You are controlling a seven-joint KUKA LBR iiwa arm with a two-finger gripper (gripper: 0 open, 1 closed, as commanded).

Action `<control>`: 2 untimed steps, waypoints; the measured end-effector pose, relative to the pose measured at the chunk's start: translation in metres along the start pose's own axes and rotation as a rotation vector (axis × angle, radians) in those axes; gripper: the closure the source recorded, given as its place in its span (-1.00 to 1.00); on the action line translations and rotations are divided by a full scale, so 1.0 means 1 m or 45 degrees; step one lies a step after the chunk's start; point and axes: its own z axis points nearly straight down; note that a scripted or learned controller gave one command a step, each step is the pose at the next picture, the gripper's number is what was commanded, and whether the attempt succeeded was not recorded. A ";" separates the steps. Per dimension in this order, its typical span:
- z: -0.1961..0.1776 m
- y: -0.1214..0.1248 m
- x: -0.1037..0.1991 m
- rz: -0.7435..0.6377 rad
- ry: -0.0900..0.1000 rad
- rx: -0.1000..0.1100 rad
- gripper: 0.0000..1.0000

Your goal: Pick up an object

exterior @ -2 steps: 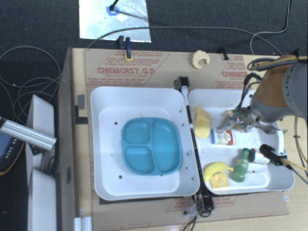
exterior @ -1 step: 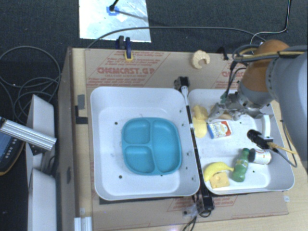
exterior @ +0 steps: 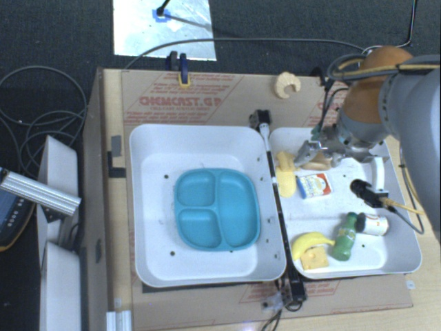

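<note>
My gripper (exterior: 310, 152) hangs low over the far left part of the right bin (exterior: 406, 254), right above a tan piece (exterior: 318, 163) that lies partly under it. Just in front of it lies a small white and red carton (exterior: 313, 185). A pale yellow corn-like piece (exterior: 284, 174) rests along the bin's left wall. Toward the near side are a banana (exterior: 308, 241), a yellow cheese wedge (exterior: 317, 259), a green bottle (exterior: 344, 236) and a small white cylinder (exterior: 375, 225).
The left bin (exterior: 148, 185) holds a blue divided plate (exterior: 216, 208). A tan croissant-shaped thing (exterior: 288, 84) lies on the bench behind the bins. The grey arm (exterior: 406, 109) covers the right bin's far right corner.
</note>
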 end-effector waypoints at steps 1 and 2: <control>0.031 -0.009 -0.025 0.003 -0.001 0.003 -1.00; 0.030 0.017 0.000 0.000 0.000 0.000 -1.00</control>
